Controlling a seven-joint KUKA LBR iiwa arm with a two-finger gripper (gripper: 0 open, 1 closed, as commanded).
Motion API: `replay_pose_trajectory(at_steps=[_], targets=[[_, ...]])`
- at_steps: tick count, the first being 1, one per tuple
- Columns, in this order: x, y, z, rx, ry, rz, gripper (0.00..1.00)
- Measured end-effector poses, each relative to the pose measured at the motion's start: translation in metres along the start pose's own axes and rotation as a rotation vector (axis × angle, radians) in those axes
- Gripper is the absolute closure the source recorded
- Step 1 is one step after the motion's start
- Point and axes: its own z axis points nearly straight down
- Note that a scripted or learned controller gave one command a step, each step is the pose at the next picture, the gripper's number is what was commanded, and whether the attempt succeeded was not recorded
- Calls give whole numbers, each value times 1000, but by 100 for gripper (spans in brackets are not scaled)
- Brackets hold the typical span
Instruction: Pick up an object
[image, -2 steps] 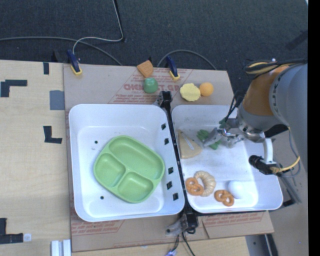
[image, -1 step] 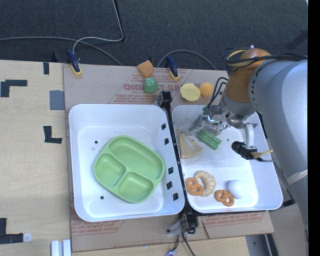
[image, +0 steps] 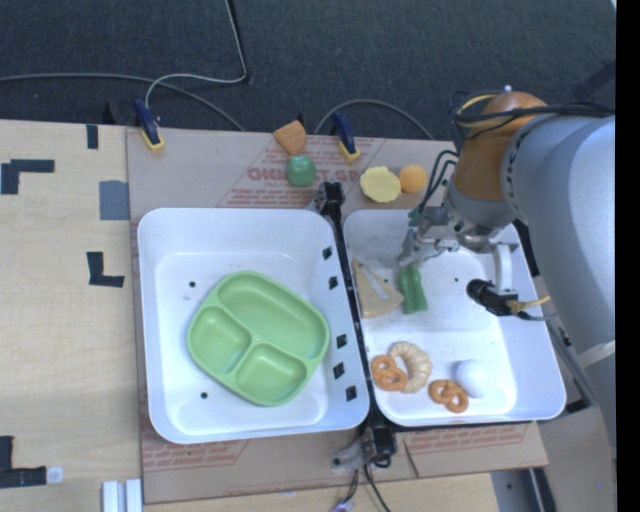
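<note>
My gripper (image: 413, 256) hangs over the upper middle of the right bin (image: 500, 405), reaching in from the right below the orange wrist band. A small green stick-shaped piece (image: 413, 290) lies directly under its tip, and I cannot tell whether they touch. To the left of it, a tan sandwich wedge (image: 373, 290) rests against the bin's left wall. Near the front lie a pale ring-shaped pastry (image: 411, 360), two orange pretzels (image: 389, 375) (image: 449, 395) and a white egg (image: 472, 378).
The left bin (image: 165, 260) holds a green divided plate (image: 258, 338). Behind the bins on the cardboard sit an orange wedge (image: 290, 135), a green ball (image: 300, 170), a yellow piece (image: 380, 183) and an orange ball (image: 413, 178). Blue clamps (image: 150, 126) (image: 346, 140) and cables line the back edge.
</note>
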Motion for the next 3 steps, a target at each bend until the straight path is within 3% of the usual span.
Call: replay_pose_trajectory(at_steps=[1,2,3], targets=[[0,0,0,0,0,0,0],[8,-30,10,0,-1,4,0],[8,-30,0,0,-1,4,100]])
